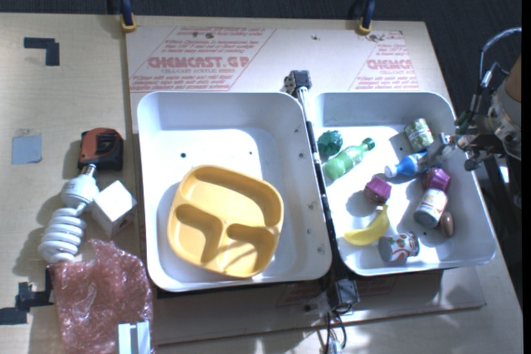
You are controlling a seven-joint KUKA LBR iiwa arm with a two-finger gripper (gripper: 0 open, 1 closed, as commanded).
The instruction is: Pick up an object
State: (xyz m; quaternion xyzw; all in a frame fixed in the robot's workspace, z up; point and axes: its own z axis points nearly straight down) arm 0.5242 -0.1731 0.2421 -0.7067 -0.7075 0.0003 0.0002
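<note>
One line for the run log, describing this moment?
arm: at right bin's right edge | toys: lying in right bin | yellow tray: in left bin | nothing held

Board (pixel 207 54) behind the bins is showing red print "CHEMCAST GP", repeating partly at its right end; smaller lines under it aren't resolving. Jar labels are reading as blur.

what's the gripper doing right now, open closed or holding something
Gripper: at the right bin's right rim; open or closed cannot be told, and nothing is seen held in it.
</note>
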